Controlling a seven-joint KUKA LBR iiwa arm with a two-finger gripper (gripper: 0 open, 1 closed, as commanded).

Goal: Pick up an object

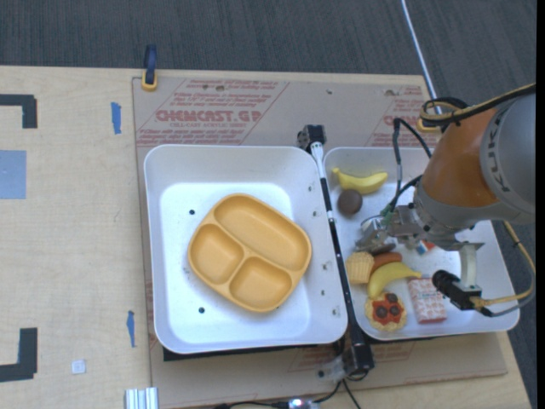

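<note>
The right bin holds several toy foods. A yellow banana lies at its far end with a brown round fruit just below it. Nearer the front are a corn piece, a second banana, a berry tart and a pink box. A red-orange item peeks out under the wrist. My gripper hangs low over the middle of this bin, right above the red-orange item and the corn, with the grey and orange arm behind it.
The left bin carries a yellow divided plate in its middle. A black divider runs between the two bins. Cables loop around the arm at the right bin's far and right sides.
</note>
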